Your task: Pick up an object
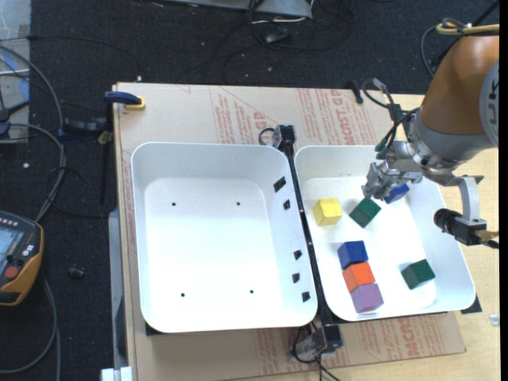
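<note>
The right bin point(452, 292) holds several small blocks. A yellow block point(328, 210) lies at its left side, with a dark green block point(365, 213) tilted just to its right. Nearer the front, a blue block point(352, 253), an orange block point(359, 275) and a purple block point(367, 296) sit in a tight column. Another green block point(417, 274) lies at the front right. My gripper point(384, 184) hangs over the back of this bin, directly above and right of the tilted green block. A small blue patch point(397, 191) shows at its tip; I cannot make out what it is.
The left bin point(151, 213) stands beside the right one, and a black divider strip point(298, 213) runs between them. Both rest on a cardboard sheet point(238, 109). Cables and a blue clamp point(123, 99) lie beyond the bench's back left corner.
</note>
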### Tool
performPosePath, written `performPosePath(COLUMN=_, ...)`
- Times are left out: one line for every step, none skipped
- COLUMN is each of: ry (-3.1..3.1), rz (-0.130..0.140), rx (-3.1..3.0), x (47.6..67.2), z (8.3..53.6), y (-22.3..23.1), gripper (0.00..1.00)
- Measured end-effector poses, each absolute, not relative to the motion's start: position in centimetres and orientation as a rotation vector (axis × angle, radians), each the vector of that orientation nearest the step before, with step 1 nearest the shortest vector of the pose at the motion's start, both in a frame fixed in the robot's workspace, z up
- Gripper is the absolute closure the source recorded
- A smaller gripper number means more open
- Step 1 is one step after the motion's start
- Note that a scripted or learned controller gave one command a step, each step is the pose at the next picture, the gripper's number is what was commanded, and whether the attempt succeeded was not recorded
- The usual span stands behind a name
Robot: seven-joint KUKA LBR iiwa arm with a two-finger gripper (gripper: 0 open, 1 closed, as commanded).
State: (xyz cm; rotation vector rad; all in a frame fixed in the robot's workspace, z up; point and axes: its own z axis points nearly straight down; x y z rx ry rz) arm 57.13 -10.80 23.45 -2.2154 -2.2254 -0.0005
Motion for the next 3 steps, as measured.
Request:
performPosePath(ry=-2.226, rz=-0.002, rx=-2.216, x=56.9, z=24.2, y=-5.3, gripper=1.0)
performPosePath(ry=-2.225, rz=0.0, rx=-2.216, x=55.5, z=23.4, y=-0.7, gripper=1.0)
performPosePath(ry=-2.226, rz=0.001, rx=-2.215, x=55.4, z=22.3, y=4.6, gripper=1.0)
